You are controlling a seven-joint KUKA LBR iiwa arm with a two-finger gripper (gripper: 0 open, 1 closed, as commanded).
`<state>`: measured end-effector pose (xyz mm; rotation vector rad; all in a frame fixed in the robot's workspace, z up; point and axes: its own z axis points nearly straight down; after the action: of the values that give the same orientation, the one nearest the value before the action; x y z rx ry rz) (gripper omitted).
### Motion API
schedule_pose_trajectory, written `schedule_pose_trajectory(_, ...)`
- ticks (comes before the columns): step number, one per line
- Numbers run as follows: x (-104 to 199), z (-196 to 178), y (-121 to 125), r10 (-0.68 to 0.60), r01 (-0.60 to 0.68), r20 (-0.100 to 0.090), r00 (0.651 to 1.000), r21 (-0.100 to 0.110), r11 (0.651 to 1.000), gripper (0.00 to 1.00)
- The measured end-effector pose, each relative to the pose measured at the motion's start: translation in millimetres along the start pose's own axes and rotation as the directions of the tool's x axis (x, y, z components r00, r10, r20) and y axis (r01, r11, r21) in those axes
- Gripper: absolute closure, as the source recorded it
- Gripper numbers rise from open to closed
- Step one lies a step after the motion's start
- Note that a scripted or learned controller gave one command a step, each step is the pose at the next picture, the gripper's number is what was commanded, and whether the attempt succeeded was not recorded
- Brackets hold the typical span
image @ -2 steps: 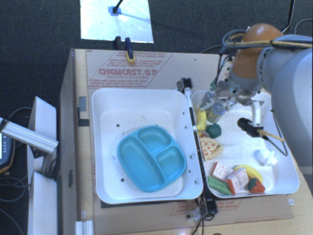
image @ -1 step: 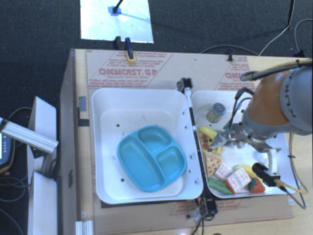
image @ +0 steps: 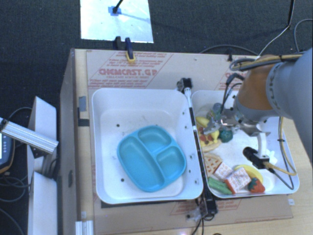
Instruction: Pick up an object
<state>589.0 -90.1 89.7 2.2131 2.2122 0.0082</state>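
Leftmost, the left bin (image: 105, 146): shallow, white, holding one blue divided plate (image: 151, 157), lying flat near the middle; untouched by the arm.

Centre, the divider where the two bins meet, with a black fitting at its far end.

Right bin (image: 288, 155): holds the candidate objects, all toy food. A yellow piece (image: 202, 122) and red pieces (image: 209, 139) sit at its left wall; a pizza slice (image: 211, 163) lies nearer the front; a green vegetable (image: 220, 185), two small red-and-white boxes (image: 232, 176), a banana (image: 248, 171) and a strawberry (image: 255, 185) are clustered at the front edge.

Gripper (image: 218, 126): lowered into the far left part of the right bin, over the yellow and red pieces, beside a teal ball (image: 226, 135). Finger spread and contents: cannot tell, as the tips are lost in clutter.

Status, judged: reach made; grasp unconfirmed; lift outstanding. No object is visibly raised clear of the bin floor.
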Motion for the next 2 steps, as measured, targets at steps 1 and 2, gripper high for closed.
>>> schedule_pose_trajectory(1,0.2,4.1,59.7,-0.003,0.003,-0.003,1.000,0.007,1.000,0.00)
schedule_pose_trajectory(2,0.1,-5.8,58.1,-0.005,0.005,-0.006,1.000,0.019,1.000,1.00)
